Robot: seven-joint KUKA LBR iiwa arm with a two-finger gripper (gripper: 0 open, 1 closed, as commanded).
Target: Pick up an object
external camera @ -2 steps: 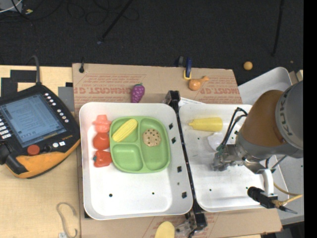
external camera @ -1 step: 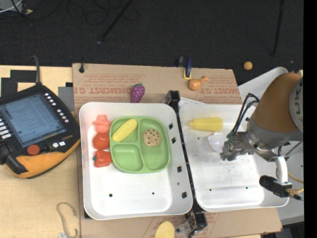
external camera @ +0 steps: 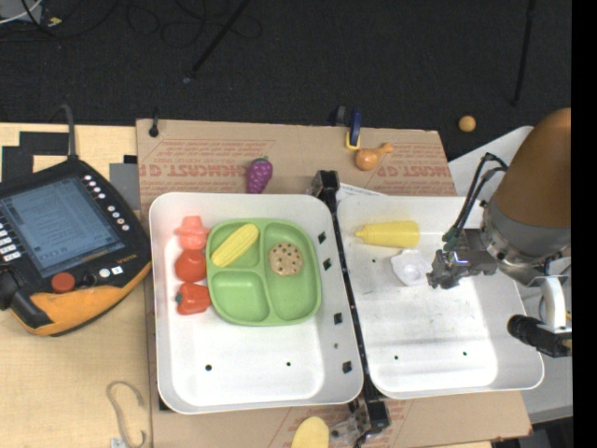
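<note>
We judged this to be the approach step of the pick: the grey arm with its orange band (external camera: 546, 171) reached in from the right, and its two-finger gripper (external camera: 446, 273) hung low over the right-hand shallow white bin (external camera: 438, 357), just beside a small whitish, translucent-looking object (external camera: 407, 269) lying on the bin floor. We could not tell from this slanted view whether the fingers were spread or closed, because the dark wrist hardware blurred into them, and nothing showed between them, so we did not count anything as held. The nearest candidate was that small pale piece, rounded and low, hard to read against the white floor; its exact shape was too faint to settle. Near it, toward the far wall of the same bin, lay a yellow plastic corn-like piece (external camera: 387, 234), long and lying on its side, apart from the gripper. The next move, in our judgement, called for centring the gripper over one of these two and descending squarely, since a low, pale, slippery-looking thing could easily slide away from a closing grip. In the left-hand white bin (external camera: 242, 381) sat a green divided plate (external camera: 252, 301) bearing a yellow corn cob (external camera: 232, 244) and a round speckled cookie (external camera: 285, 259), with red and pink toy foods (external camera: 190, 264) beside it.
</note>
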